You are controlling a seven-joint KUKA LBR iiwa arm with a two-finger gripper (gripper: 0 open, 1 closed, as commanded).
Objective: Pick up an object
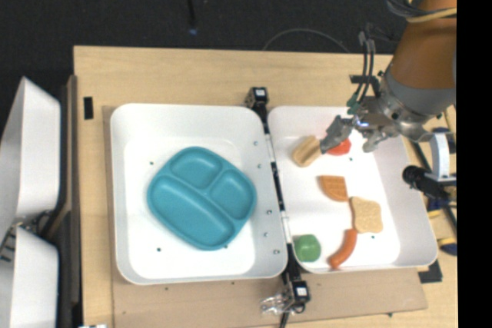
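Claw (339,136) sits low over the far part of the right bin (407,242), arm (427,34) coming in from the right. One dark finger (334,136) is visible, angled down and to the left; the other cannot be made out, so how far the claw is open cannot be told. Nothing is clearly seen between the fingers.

Red piece (340,147) lies just under and beside the claw tip, touching or nearly so; contact cannot be told. Tan roll (306,151) lies just left of the claw, close to the red piece.

Nearer the camera than the claw: orange wedge (334,187), then toast (367,216), both apart from the claw. Well clear of the claw, at the near edge of the bin: sausage (344,249) and green block (307,246).

Left bin (131,257), well left of the claw, holds a teal tray (201,197). Both bins rest on the counter (192,73).
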